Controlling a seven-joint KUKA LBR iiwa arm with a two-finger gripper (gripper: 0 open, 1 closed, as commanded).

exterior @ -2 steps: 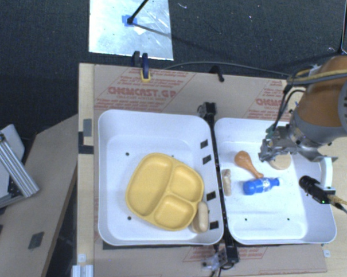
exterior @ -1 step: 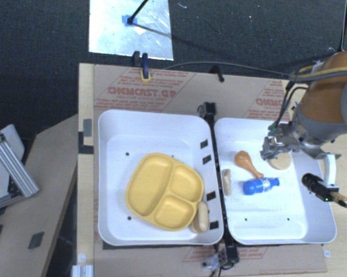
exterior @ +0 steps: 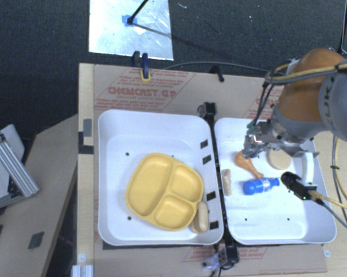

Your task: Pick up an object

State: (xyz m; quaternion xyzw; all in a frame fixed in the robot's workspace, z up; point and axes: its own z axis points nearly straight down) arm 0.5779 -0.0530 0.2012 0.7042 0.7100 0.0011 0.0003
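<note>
End effector (exterior: 255, 143) lowered over the right bin (exterior: 284, 229).
An orange, drumstick-shaped toy (exterior: 246, 163) was seen lying in that bin, just below the end effector and beside a blue bottle (exterior: 260, 185); its open or closed state could not be told.

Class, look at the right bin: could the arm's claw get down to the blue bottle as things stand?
Probably yes. The blue bottle lies uncovered on the right bin's floor, just below the claw; only the orange piece lies close beside it.

tray (exterior: 160, 189) in left bin (exterior: 116, 144); bottle (exterior: 260, 185) in right bin (exterior: 284, 229)
</note>
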